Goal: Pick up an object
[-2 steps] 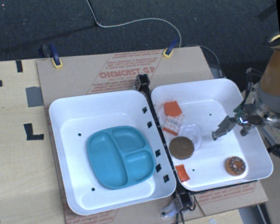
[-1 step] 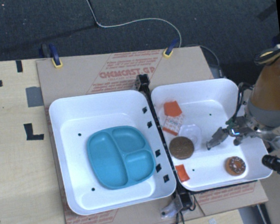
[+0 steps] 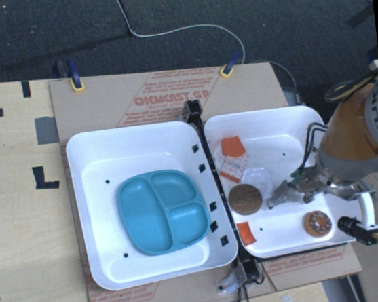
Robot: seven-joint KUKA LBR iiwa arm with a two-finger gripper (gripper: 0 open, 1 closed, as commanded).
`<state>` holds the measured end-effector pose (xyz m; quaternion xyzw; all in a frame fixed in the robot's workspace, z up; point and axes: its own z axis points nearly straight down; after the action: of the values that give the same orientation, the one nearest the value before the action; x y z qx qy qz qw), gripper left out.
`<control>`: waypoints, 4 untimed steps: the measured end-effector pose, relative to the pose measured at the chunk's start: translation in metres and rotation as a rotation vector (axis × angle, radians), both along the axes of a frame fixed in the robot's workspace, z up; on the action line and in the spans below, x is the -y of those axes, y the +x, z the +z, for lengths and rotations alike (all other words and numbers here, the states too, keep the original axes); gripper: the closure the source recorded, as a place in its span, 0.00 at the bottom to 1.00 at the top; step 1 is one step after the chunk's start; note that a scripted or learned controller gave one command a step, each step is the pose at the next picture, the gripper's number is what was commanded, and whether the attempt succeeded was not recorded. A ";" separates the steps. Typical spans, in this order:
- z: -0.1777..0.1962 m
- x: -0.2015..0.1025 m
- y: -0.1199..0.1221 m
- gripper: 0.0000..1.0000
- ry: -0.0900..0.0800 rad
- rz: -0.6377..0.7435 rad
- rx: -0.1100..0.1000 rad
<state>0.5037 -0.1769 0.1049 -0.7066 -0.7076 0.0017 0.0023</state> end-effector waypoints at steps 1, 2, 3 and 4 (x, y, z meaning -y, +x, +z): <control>-0.021 0.000 0.000 0.00 -0.002 -0.001 0.004; -0.009 0.000 0.001 1.00 -0.004 0.000 0.007; 0.036 -0.003 0.008 1.00 -0.001 0.001 0.007; 0.076 -0.004 0.008 1.00 0.000 0.000 0.005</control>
<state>0.5118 -0.1734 0.1806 -0.7065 -0.7078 0.0000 0.0002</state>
